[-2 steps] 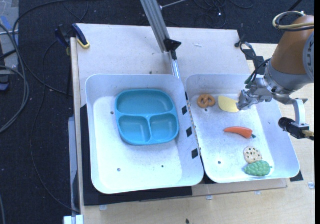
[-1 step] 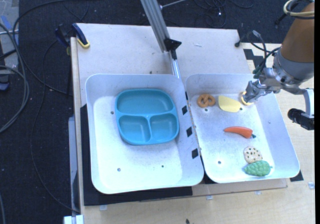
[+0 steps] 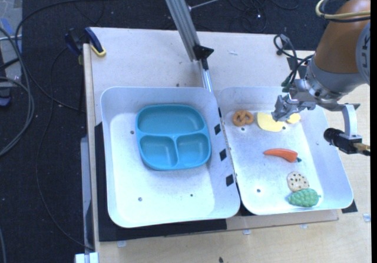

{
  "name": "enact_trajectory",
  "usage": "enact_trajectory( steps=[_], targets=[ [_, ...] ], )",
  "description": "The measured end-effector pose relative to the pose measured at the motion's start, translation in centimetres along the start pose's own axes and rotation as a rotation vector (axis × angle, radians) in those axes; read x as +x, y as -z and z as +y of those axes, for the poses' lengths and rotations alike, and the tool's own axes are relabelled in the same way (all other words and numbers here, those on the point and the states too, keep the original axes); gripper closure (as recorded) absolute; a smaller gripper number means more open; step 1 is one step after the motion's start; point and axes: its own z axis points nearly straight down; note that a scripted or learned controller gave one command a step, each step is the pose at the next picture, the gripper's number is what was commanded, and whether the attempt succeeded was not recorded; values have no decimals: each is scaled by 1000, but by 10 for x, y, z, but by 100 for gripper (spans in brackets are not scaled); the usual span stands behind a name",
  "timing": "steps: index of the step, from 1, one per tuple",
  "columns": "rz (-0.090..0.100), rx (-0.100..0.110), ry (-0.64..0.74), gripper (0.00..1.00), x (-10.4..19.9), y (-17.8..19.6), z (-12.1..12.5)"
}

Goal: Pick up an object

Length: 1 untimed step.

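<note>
Blue three-compartment tray (image 3: 173, 136) in left bin (image 3: 118, 197); black cables (image 3: 41, 32) on dark floor

A divided tray (image 3: 174, 137) lies in the left bin (image 3: 118, 197); a pretzel (image 3: 242, 117), carrot (image 3: 281, 153) and cookie (image 3: 297, 181) lie in the right bin (image 3: 336, 176).

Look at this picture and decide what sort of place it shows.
Probably a robotics lab: a robot arm reaches over two white bins on a bench, toy food like a carrot lies inside, and loose cables cross the floor.

Reaching in from the right, orange-banded arm (image 3: 341, 38) bending down toward the bench, wrist angling left, gripper (image 3: 287, 109) pointing downward and hanging low; finger spacing too small to judge.
</note>
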Motion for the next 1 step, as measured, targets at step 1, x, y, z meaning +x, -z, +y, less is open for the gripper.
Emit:
enact_trajectory(
  steps=[1],
  targets=[
    [1, 3, 1, 100, 56, -6, -17]
  ],
)
